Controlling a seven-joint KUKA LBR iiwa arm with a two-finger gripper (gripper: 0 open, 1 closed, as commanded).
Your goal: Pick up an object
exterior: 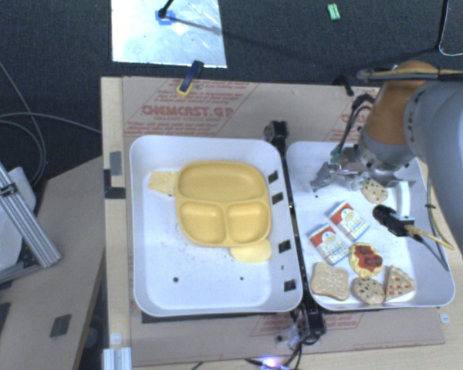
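Gripper (pixel 325 177) hovers low over the right bin's (pixel 305 206) upper left, nothing visibly between its fingers; open or closed, can't tell.

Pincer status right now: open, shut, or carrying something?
Pincer: cannot be told from this angle; it hangs over the upper part of the right bin, with nothing seen between its tips.

Fixed above the table (pixel 216 99), looking down at a slant, far enough back for both white bins whole: left bin (pixel 150 230), right bin (pixel 432 284). Far table edge toward the top of the frame, near edge at the bottom; arm (pixel 440 122) entering from the right.
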